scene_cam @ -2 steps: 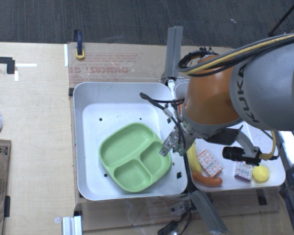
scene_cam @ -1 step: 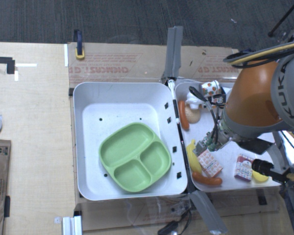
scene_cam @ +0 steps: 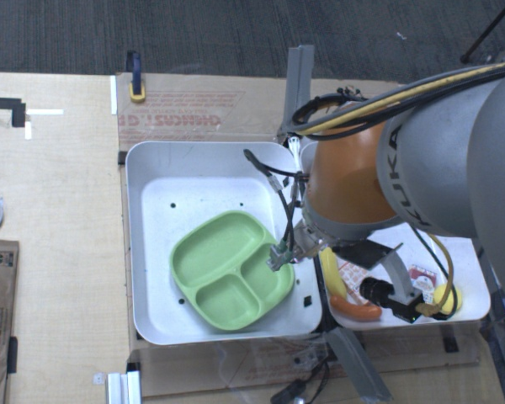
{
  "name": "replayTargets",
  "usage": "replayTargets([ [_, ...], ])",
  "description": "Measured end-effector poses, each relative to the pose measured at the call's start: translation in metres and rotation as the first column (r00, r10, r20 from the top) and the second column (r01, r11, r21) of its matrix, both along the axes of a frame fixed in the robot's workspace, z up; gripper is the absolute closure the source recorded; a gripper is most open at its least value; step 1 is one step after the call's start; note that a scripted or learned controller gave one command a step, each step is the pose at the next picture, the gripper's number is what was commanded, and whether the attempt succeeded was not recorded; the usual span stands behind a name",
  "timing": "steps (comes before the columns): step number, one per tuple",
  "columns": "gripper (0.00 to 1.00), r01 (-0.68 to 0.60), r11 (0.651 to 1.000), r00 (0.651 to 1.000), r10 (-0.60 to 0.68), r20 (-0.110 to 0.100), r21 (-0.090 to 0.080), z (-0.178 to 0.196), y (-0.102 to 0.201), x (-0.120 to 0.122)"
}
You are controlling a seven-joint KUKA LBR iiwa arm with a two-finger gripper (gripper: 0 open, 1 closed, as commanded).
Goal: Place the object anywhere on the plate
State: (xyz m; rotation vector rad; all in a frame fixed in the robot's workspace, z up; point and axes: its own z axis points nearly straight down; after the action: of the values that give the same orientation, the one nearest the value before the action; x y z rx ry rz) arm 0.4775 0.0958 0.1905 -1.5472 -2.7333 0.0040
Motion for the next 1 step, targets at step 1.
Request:
replayTargets([
  [1, 1.0, 0.18, 0.984, 0.984, -0.18, 0.001, 0.0, 0.0005, -0.1265, 0.0003],
])
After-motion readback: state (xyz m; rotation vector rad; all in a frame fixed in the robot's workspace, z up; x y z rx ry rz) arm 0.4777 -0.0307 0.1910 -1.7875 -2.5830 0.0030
